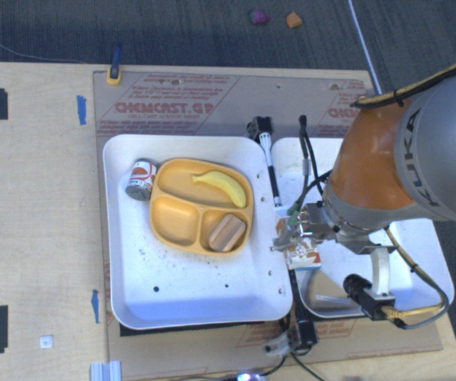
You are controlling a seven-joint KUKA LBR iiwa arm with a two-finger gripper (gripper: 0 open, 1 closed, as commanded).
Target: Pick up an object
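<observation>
Arm's hand [295, 240] sits over the right bin [419, 236], right by a small orange-white carton [303, 256]; can't tell its opening or whether it grips anything.

right bin [419, 236]: mostly hidden under the arm [407, 153]; only its far-left corner, a right strip and the near part show.
arm: cut off by the right edge.
gripper [295, 240]: a cluttered blur at the bins' divide; fingers not readable.
small carton [303, 258]: just beneath the gripper, partly covered; print too small to read.
can [140, 179]: partly tucked behind the yellow tray [200, 205]; label illegible.
two small objects [276, 19]: on the far floor, too small to name.
cables [291, 344]: run off the near edge.
</observation>
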